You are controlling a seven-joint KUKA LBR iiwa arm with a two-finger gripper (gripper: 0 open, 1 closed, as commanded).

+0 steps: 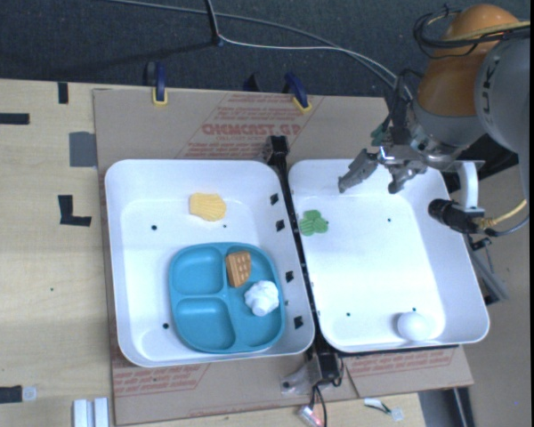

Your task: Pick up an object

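Two shallow white plastic bins sit side by side on a brown cardboard sheet [240, 123]; the left bin [129, 238] serves as the landmark below. Nearest the camera, inside the left bin, lies a blue three-compartment plastic tray [196, 314]. A small white lumpy object [262, 298] rests on the tray's right rim area, and a tan waffle-textured piece [238, 268] sits in the compartment just beyond it. A white ball [416, 326] lies in the near corner of the right bin [445, 274], well right of the left bin. Farther back, a yellow ridged piece [207, 206] lies on the left bin's floor beyond the tray. A small green leafy toy [313, 223] lies in the right bin, just right of the left bin's wall. The two-finger gripper [375, 181] hangs above the right bin's far side, fingers spread apart with nothing between them; the green toy is near it, to its left and nearer the camera. Red print on the cardboard beyond the left bin reads roughly "CHEMCAST", blurred. The grey arm is cut off at the frame's right edge.
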